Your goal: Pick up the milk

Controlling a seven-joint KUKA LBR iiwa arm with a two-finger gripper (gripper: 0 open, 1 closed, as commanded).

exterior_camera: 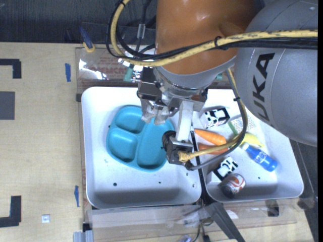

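A black-and-white cow-patterned milk carton lies at the back of the right bin, partly behind the arm. A second object with the same cow pattern lies nearer the front of that bin, next to a cable. My gripper hangs over the left bin, just above the back edge of a blue divided plate. It is well to the left of both cow-patterned objects, and I see nothing held in it. The orange-banded wrist hides the bins' rear middle.
In the right bin lie an orange carrot, a yellow item, a blue bottle and a small round brown-and-white object. A black cable fitting with a yellow cable dangles over the plate's right side. Wooden bench lies to the left.
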